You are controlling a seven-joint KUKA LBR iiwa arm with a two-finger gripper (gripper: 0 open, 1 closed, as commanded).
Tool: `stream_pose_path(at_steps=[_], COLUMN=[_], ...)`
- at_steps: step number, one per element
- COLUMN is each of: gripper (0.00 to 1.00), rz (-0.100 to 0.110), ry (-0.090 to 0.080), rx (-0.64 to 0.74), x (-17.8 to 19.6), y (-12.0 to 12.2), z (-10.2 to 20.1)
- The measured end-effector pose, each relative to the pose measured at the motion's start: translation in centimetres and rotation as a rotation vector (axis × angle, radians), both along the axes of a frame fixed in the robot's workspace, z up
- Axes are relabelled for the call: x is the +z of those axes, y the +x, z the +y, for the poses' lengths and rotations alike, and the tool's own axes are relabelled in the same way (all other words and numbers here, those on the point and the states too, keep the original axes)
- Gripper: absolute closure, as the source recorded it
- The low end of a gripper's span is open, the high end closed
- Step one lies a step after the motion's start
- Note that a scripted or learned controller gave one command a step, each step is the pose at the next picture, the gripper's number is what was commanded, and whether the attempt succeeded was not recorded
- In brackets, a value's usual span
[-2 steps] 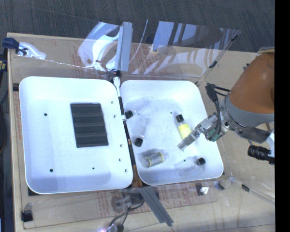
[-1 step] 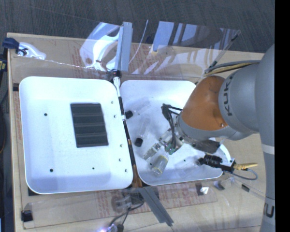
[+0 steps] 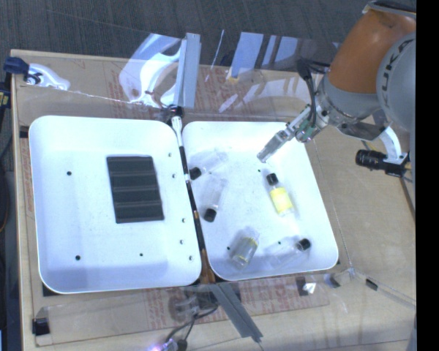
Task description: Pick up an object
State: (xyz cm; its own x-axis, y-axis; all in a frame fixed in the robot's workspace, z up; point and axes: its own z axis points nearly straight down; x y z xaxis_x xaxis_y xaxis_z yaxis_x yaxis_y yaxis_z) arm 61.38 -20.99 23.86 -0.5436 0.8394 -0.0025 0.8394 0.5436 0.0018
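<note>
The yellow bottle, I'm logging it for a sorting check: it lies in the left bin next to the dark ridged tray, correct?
Not quite. The camera view shows the yellow bottle lying in the right bin, among the small clear vials. The dark ridged tray sits in the left bin, apart from it.

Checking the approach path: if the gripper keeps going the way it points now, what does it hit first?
The gripper points down-left over the right bin. Along that line, bare bin floor likely comes first, near the clear bottles at the bin's left side. The yellow bottle lies off to the side. Depth is unclear from this one view.
</note>
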Motion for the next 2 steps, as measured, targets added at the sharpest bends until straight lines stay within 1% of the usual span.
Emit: stream_pose_path(at_steps=[1, 2], gripper=[0.00, 0.00], rz=[0.005, 0.000], ry=[0.002, 0.000], rx=[0.062, 0.130], x=[-14.8, 12.4], y=[-4.5, -1.7], z=[0.2, -0.1])
